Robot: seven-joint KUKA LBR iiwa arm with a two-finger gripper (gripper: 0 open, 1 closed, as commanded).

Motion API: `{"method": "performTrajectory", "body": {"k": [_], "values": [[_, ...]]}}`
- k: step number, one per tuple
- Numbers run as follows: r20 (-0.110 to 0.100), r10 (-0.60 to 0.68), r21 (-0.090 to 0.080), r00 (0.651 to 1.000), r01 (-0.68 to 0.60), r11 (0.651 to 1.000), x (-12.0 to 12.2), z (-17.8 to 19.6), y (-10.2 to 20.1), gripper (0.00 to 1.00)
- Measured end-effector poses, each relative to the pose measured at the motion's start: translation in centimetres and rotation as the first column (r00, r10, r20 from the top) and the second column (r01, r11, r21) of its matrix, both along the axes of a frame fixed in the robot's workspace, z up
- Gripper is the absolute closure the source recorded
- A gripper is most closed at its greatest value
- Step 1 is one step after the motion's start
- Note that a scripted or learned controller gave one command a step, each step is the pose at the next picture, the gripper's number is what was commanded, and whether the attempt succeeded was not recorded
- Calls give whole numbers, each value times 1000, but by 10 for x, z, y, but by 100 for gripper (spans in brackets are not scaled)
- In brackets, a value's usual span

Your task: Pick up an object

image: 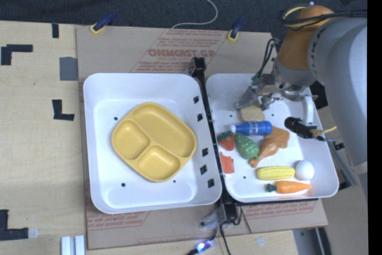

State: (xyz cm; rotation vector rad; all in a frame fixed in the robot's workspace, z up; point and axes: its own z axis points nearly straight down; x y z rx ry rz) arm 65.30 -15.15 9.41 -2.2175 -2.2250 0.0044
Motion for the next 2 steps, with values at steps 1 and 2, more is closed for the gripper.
{"method": "performTrajectory", "body": {"k": [1, 2], "values": [[6, -2, 1, 1000, 2, 1000, 3, 50, -9, 100], [7, -1, 1, 1000, 1, 1000, 9, 98, -15, 100]]}}
